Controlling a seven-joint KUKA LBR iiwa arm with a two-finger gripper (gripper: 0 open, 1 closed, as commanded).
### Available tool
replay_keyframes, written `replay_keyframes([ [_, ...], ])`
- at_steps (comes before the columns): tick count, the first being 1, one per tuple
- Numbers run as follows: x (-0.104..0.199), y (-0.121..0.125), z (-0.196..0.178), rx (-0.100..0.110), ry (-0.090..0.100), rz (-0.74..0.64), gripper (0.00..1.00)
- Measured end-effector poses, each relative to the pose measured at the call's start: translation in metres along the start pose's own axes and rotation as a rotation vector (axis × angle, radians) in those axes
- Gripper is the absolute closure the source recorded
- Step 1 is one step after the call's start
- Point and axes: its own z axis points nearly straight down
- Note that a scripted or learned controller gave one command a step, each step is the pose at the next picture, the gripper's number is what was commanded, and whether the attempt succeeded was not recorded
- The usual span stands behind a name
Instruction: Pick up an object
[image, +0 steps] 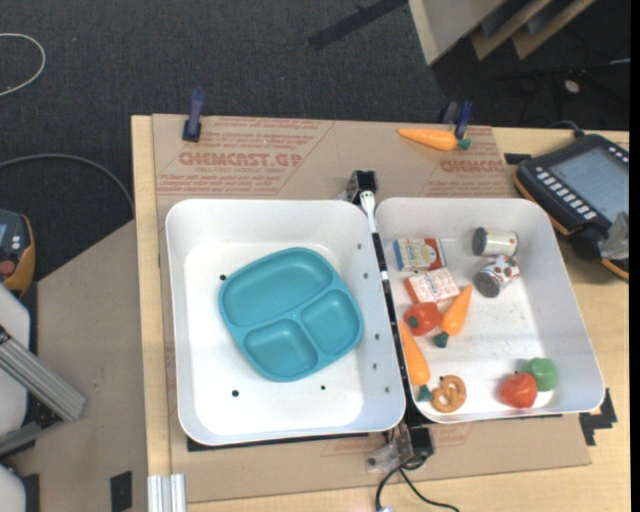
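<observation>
The right bin (570, 300) holds several small toy foods. A red and white carton (417, 253) lies near its left wall, with a second small carton (432, 287) below it. Two little cans (495, 241) (493, 277) sit toward the back. An orange carrot (457, 310) leans against a red tomato (422, 319). Another carrot (413, 357) lies along the left wall above a pretzel (448, 392). A red apple (518, 389) and a green piece (543, 373) rest in the front right corner.
The left bin (190, 300) holds a teal divided plate (290, 313). An orange toy carrot (428, 139) lies on the board behind the bins, beside a blue clamp (462, 120). A second clamp (193, 112) stands at the back left. A black pendant (585, 185) sits at the far right.
</observation>
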Motion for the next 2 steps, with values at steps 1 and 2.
replay_keyframes([
  [1,0.112,0.005,0.029,0.024,0.016,-0.011,1.0],
  [2,0.138,-0.038,-0.049,0.014,0.012,-0.004,1.0],
])
